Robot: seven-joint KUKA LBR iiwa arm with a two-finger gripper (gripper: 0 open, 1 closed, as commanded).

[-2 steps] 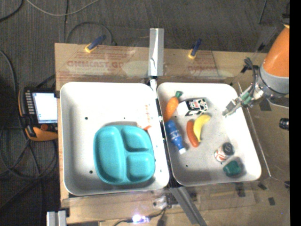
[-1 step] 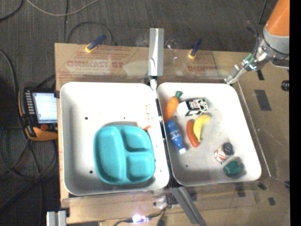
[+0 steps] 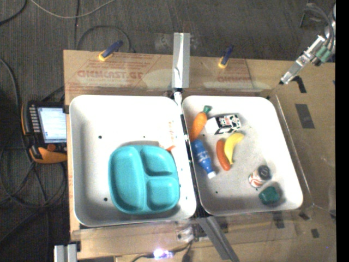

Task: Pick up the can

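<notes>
Scanning left to right, with the right bin [image 3: 283, 146] as landmark:
Left bin [image 3: 87, 119]: beside the right bin on its left, rims touching; carries a teal divided tray [image 3: 144, 179].
Carrot [image 3: 199, 123]: upper left part of the right bin, near the shared rim.
Blue bottle [image 3: 203, 158]: just below the carrot, lying along the right bin's left wall.
Black-and-white pack [image 3: 228, 122]: upper middle of the right bin, right of the carrot.
Banana [image 3: 233, 145]: centre of the right bin, against a red-orange piece on its left.
Can [image 3: 260, 176]: lower right part of the right bin, lying tilted, dark end up, red and white side showing; just above a green object [image 3: 269, 195] in the bin's lower right corner, close to it or touching, cannot tell which.
Tool [image 3: 286, 81]: above the worktop [image 3: 311, 157], outside the right bin's upper right corner, pointing down and left; too small to tell whether released or clenched; nothing seen in it.
Can vs tool: well apart; can lies down the view and slightly left of the tool, inside the bin.
Step (judgement): approach, grasp not begun.
Next move (judgement): carry the tool over the rim to above the can, line up across its body, descend clear of the green object.
</notes>
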